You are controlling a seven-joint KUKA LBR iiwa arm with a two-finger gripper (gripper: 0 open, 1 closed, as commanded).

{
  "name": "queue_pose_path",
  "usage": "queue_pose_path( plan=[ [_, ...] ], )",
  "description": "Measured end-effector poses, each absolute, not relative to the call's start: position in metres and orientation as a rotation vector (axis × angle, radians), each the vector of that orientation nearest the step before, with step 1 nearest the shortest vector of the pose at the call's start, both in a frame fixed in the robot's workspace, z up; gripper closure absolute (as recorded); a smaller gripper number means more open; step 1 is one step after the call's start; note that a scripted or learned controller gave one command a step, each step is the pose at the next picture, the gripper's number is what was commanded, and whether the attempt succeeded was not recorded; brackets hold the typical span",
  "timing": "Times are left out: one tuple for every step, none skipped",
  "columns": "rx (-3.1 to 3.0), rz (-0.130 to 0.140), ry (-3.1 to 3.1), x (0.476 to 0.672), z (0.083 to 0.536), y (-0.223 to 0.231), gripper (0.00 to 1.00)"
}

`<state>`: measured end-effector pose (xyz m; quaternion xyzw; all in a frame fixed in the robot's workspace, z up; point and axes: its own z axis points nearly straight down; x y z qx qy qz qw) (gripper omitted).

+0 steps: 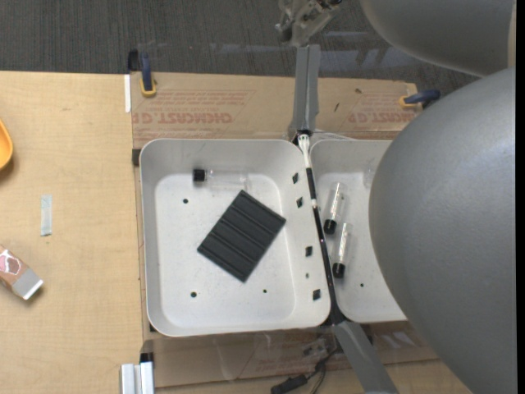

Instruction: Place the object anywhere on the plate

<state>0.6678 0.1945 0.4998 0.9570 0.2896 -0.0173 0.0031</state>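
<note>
The big grey arm point(447, 245) is closest and hangs over most of the right bin point(354, 306). It hides whatever is under it, so I cannot tell if the hand is open, closed or holding something. Just past the arm's edge, two pens lie in the right bin close to the wall between the bins: the near pen point(340, 253) and the far pen point(332, 209). Each is a thin clear tube with a black cap. In the left bin point(156, 220) the plate point(242, 236) lies flat in the middle. It is a black slab with ridges, turned at a slant. Nothing lies on it yet. Farther back in that bin lies a third pen point(215, 176), apart from the plate. I think one of these pens is the thing to move, but I cannot tell which. A pen looks light, hard and smooth, so it may roll or slip. I would pinch it across the middle of its tube. Beyond the bins is brown cardboard point(246, 109).
</note>
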Motion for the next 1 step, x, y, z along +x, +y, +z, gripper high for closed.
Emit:
queue_pose_path(
  plan=[
    [3.000, -0.064, 0.912, 0.6683, 0.5063, 0.1948, 1.00]
  ],
)
